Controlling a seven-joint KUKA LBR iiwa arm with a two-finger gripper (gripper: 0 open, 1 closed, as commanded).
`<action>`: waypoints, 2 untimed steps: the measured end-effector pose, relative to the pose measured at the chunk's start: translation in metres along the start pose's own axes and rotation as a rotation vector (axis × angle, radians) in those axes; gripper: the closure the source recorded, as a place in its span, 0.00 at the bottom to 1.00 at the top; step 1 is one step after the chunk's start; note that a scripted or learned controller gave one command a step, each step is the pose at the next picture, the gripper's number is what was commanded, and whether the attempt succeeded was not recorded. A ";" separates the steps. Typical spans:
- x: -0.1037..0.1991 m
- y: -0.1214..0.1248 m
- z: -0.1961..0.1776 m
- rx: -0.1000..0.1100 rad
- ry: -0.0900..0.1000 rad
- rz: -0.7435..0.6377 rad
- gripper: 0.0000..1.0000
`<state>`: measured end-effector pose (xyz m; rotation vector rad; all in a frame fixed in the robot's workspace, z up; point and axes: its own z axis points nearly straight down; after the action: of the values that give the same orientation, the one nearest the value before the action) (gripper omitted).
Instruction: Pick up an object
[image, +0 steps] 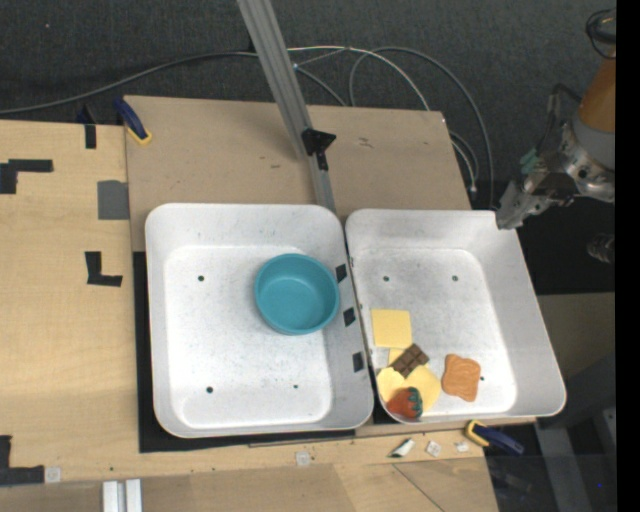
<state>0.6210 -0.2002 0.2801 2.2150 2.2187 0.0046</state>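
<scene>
Camera view: tool (512, 208) at right bin's (520, 300) far corner, grip state unclear; drop over orange piece (461, 377), approach vertically.

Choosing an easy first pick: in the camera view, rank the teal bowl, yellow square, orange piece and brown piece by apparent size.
1. teal bowl, largest by far
2. yellow square
3. orange piece, close to the yellow square, so that order is unsure
4. brown piece, smallest
</scene>
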 end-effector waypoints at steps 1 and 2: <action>0.045 0.004 0.003 0.007 0.003 -0.003 1.00; 0.095 -0.002 0.021 0.010 0.004 -0.004 1.00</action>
<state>0.6189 -0.1058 0.2584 2.2178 2.2295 -0.0018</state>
